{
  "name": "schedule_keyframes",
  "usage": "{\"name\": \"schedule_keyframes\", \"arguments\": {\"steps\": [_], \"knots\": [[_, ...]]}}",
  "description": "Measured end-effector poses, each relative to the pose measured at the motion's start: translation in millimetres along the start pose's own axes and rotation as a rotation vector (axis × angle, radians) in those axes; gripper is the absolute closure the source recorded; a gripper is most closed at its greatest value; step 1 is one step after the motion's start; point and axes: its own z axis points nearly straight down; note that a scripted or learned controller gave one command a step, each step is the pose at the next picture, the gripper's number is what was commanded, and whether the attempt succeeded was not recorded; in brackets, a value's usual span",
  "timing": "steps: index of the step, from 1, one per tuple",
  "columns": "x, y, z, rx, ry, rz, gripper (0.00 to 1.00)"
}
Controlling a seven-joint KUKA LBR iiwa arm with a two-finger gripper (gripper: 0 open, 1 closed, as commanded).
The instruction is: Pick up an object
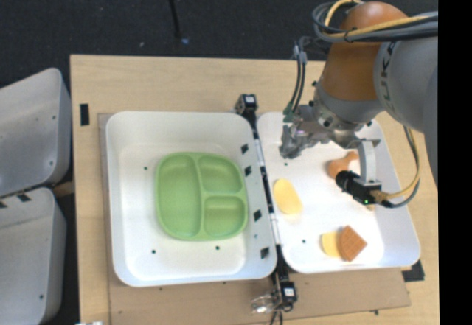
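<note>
The gripper [293,143] hangs over the upper left corner of the right bin [391,242], close to the divider between the two bins. Its fingers are a dark, blurred cluster seen from above, so how far they are parted cannot be told, and nothing can be made out between them.

Just below the gripper and a little to its right lies one yellow oval object [287,197] on the bin floor, apart from the fingers. To the gripper's right, one orange-tan object [343,165] is partly covered by the arm's wrist hardware and a black fitting, so its full shape is hidden. Farther below and to the right lie two pieces touching each other: one small yellow piece [329,244] and one brown textured block [352,243].

To the gripper's left, across the divider, the left bin [125,250] holds one green divided tray [200,195] with three compartments, lying flat.

Above and to the right of the gripper, the arm [369,58] with its orange band rises out of the frame, cut off at the right edge. Cables loop around it.
</note>
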Motion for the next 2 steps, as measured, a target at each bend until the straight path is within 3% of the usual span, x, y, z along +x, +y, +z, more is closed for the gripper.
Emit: {"name": "schedule_keyframes", "arguments": {"steps": [1,2], "knots": [[53,-2,0,0.003,0.0,0.001,1.0],[98,18,3,0.001,0.0,0.001,1.0]]}}
